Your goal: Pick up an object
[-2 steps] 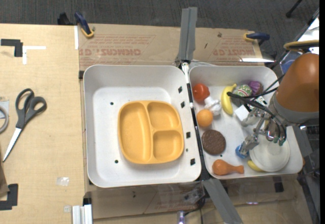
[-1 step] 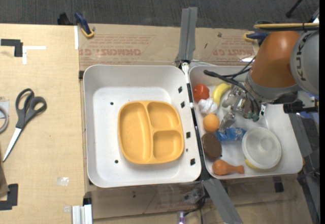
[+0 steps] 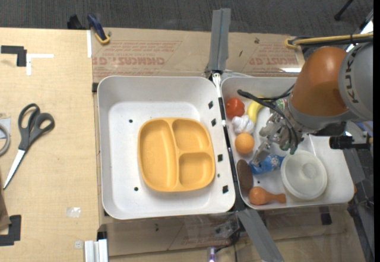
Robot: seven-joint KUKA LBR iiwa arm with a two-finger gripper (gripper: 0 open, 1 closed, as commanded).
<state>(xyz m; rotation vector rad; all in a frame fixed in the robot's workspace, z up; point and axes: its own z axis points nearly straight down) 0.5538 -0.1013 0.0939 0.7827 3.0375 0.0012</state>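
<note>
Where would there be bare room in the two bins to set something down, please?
The left bin has bare floor all around the yellow divided plate, widest along its left wall. The right bin is crowded: gripper, white bowl, orange ball and other toys leave little bare floor.

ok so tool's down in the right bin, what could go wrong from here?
Clutter: the tool sits among tightly packed items, with the orange ball, blue object and white bowl close around it, so closing may nudge neighbours or catch two things.

Round items like the ball could roll out of a pinch.

The arm hides part of the bin, so a miss may be hard to confirm from this camera.
</note>
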